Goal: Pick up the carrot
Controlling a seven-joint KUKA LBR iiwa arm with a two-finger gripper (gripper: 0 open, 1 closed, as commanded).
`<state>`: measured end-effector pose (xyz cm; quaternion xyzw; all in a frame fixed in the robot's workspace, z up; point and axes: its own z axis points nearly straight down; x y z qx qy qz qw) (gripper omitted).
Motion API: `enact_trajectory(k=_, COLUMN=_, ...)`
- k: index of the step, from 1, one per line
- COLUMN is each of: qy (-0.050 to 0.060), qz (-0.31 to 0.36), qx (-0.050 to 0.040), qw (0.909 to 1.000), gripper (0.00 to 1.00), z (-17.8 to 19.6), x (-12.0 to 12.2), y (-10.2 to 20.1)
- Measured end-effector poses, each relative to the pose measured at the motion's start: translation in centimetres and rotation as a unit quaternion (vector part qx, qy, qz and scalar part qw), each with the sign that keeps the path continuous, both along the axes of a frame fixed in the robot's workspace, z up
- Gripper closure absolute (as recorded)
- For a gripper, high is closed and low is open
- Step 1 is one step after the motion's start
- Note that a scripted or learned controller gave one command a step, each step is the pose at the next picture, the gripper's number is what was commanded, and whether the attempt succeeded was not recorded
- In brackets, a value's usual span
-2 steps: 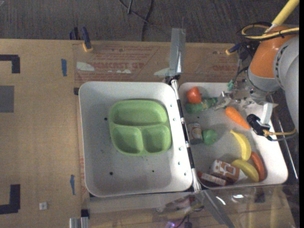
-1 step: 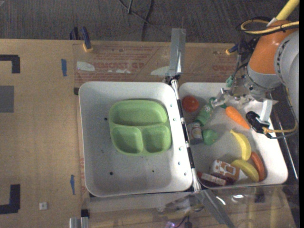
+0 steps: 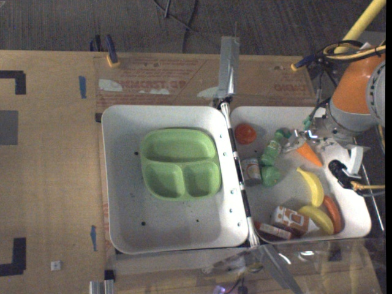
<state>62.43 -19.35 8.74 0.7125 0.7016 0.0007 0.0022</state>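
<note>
The gripper hung low over the right bin, just above the thick end of the carrot; whether it was spread or closed could not be told from this slant. The carrot lay near the bin's back right, beside a green bottle. Its long axis ran diagonally, the tip pointing toward the near right. It looked like a light, stiff, smooth toy, likely slippery; a grip across its thicker middle seemed safest.

Soft, even overhead light, faint shadows inside the white bins, slightly grainy, low-resolution picture.
</note>
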Motion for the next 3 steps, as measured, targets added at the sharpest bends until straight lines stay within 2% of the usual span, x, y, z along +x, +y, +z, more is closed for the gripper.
enact_trajectory(k=1, qy=0.000, qz=-0.025, qx=-0.0001, qw=0.9997, gripper=0.00, z=1.4, x=3.7, y=-0.4)
enact_trajectory(k=2, qy=-0.002, qz=-0.023, qx=-0.0017, qw=0.9997, gripper=1.00, z=2.5, x=3.9, y=-0.2)
enact_trajectory(k=3, qy=0.000, qz=-0.088, qx=0.0006, qw=0.9961, gripper=1.00, z=12.3, x=4.1, y=5.7)
